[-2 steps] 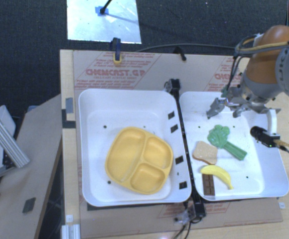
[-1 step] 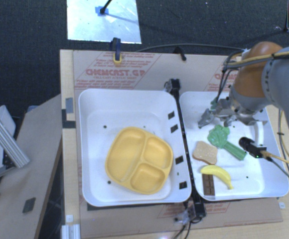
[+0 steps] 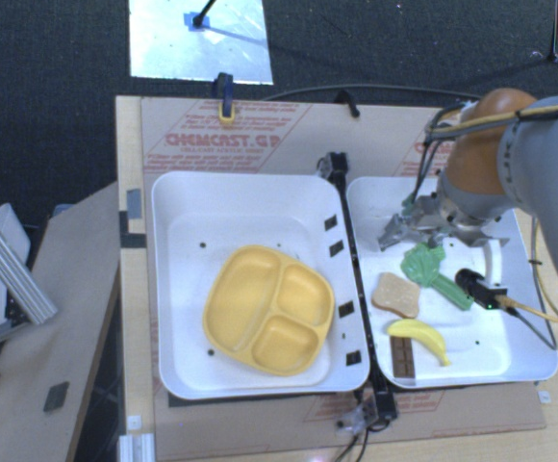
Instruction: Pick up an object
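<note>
My gripper hangs low in the right bin, near its back left part. A green toy vegetable lies just in front and to the right of it, its stem running toward the right. Closer to the bin's front, a slice of bread lies left of the stem. A yellow banana and a small brown bar rest at the front. Nothing shows in the gripper's grasp.
The left bin holds a yellow divided plate. A black divider with clips runs between the two bins. The grey arm with its orange band leans over the right bin's back right part.
</note>
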Motion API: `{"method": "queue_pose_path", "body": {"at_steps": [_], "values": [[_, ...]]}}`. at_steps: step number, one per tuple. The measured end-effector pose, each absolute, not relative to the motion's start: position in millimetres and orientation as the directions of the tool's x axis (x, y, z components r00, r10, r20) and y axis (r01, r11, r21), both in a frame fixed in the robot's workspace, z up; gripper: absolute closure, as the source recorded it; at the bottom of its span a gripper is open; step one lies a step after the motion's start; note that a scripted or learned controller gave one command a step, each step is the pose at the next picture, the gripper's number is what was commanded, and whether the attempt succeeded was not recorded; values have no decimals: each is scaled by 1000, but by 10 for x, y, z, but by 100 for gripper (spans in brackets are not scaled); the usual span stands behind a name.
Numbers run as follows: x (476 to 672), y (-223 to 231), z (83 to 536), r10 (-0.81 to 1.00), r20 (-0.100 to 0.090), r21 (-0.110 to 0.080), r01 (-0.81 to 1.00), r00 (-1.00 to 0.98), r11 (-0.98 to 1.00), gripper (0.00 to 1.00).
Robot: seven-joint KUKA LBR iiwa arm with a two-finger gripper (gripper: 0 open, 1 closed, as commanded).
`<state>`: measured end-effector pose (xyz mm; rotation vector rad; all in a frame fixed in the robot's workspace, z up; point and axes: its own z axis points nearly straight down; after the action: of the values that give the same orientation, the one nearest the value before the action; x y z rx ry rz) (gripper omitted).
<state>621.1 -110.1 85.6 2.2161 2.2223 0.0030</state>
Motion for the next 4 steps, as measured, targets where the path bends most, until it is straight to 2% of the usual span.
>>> {"method": "queue_pose_path", "body": {"at_steps": [1,3,4], "values": [[6230,-1110,987,1000,-3,10,1000,-3,3,100],[6274,-1200,2164,1000,-2,7,1000,-2,2,100],[6285,-1199,2316,1000,0,4,1000,-5,5,100]]}}
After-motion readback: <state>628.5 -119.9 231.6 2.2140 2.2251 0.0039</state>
